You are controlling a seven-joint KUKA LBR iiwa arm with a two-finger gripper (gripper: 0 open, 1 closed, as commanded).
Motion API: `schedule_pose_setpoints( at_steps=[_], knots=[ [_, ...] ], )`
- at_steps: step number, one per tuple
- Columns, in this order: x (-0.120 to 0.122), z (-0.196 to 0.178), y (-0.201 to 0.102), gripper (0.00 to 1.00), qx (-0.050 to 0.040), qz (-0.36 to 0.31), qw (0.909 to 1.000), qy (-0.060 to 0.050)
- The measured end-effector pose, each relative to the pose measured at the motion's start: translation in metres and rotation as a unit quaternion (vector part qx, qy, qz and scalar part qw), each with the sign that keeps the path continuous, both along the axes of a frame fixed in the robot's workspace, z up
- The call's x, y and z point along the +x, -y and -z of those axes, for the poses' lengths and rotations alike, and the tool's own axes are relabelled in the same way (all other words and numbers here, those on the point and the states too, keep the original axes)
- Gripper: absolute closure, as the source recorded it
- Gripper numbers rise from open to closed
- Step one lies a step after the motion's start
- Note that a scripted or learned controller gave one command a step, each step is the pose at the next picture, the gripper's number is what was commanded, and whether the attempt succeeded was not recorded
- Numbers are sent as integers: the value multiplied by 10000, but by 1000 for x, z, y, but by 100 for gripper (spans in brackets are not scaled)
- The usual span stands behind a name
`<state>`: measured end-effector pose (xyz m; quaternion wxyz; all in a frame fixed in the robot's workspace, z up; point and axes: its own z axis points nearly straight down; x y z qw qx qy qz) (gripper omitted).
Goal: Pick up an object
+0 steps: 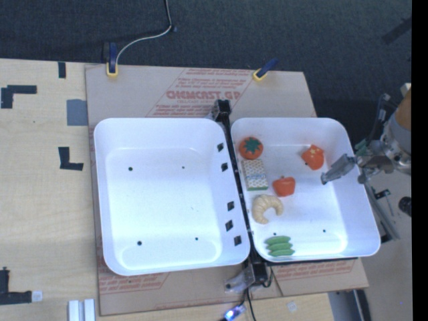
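Note:
The right bin (334, 239) holds several toy foods. A red tomato with a green top (251, 147) lies near its back left, with a pale green block (255, 174) just in front of it. A small red fruit (284, 186) and a croissant (267, 207) sit toward the middle. Green pea pods (279, 245) lie at the front edge. An orange-red pepper (313, 156) rests at the back right. My gripper (332, 172) reaches in over the bin's right rim, just right of and slightly in front of the pepper, with nothing seen in it.
The left bin (160, 246) stands beside the right one, joined along a black-clipped divider (231, 179). Both rest on a cardboard sheet (200, 95) clamped to the bench. A white cable (144, 39) runs along the back.

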<state>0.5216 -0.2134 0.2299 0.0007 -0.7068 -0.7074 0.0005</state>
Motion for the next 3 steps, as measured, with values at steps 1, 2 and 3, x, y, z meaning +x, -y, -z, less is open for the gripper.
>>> schedule_pose_setpoints(
  at_steps=[1,2,3],
  knots=[
    [122,152,-70,0,-3,-54,10000,32],
    [148,78,14,0,-27,12,10000,43],
    [108,148,-4,0,-12,2,10000,4]
  ],
)
